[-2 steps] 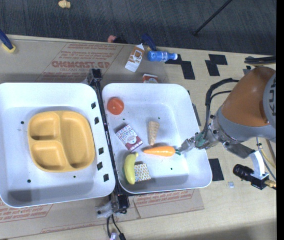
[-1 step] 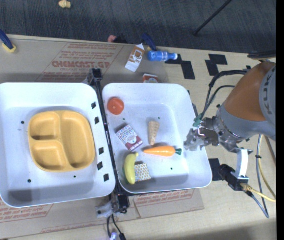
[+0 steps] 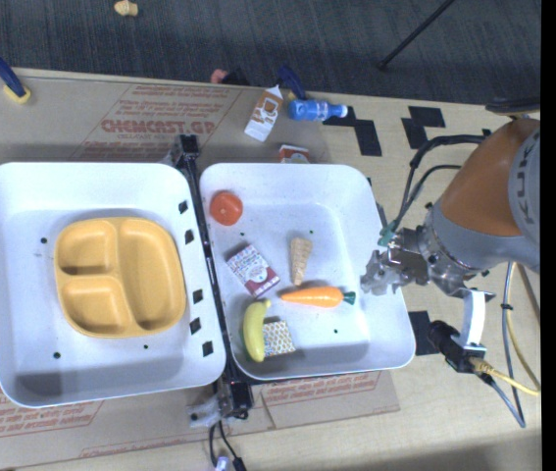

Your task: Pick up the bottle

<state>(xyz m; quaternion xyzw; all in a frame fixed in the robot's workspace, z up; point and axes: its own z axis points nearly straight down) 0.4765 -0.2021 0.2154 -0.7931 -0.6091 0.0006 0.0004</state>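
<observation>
Blue bottle (image 3: pixel 315 111) lies on table (image 3: pixel 160 116) at frame top; end effector (image 3: pixel 380 275) at right bin's (image 3: pixel 356 189) right rim, finger state unclear

Claw (image 3: pixel 380 275) fingers too blurred

Even, soft overhead light, faint shadows inside the white bins (image 3: pixel 3 263), slightly grainy, mildly soft focus.

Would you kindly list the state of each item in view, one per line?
Blue bottle: lying on its side, outside the bins.
Carrot: lying flat in right bin.
Banana: lying flat, right bin.
Yellow tray: upright, left bin.
End effector: over right bin's edge.
</observation>
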